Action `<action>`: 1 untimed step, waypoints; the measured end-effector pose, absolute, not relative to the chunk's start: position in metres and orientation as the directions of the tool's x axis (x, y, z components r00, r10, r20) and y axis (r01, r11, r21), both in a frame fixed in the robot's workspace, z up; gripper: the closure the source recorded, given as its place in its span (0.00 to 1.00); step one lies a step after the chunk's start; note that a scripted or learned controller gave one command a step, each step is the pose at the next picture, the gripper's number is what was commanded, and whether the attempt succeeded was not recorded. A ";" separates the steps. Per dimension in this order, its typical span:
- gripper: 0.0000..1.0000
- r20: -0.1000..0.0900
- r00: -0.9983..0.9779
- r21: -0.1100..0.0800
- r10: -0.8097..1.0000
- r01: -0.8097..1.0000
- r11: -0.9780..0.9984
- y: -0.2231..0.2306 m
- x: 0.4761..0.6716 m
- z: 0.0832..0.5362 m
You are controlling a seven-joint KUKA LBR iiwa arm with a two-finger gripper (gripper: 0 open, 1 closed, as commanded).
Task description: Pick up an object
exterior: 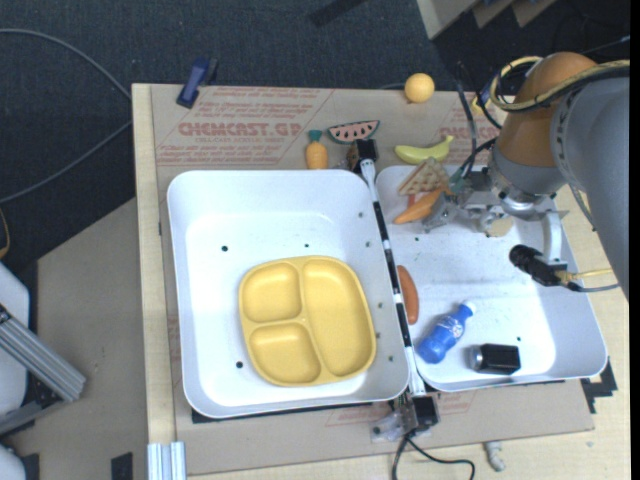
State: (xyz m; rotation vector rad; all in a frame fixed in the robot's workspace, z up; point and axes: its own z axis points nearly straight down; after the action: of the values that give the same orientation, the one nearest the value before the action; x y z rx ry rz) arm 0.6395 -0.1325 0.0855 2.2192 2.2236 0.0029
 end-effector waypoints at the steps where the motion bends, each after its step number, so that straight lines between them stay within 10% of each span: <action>1: 0.00 -0.001 0.001 -0.002 1.000 1.000 -0.001 -0.187 0.595 0.085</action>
State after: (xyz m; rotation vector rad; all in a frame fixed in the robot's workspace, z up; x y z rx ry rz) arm 0.5955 -0.1871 0.0846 2.2229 2.2214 -0.0034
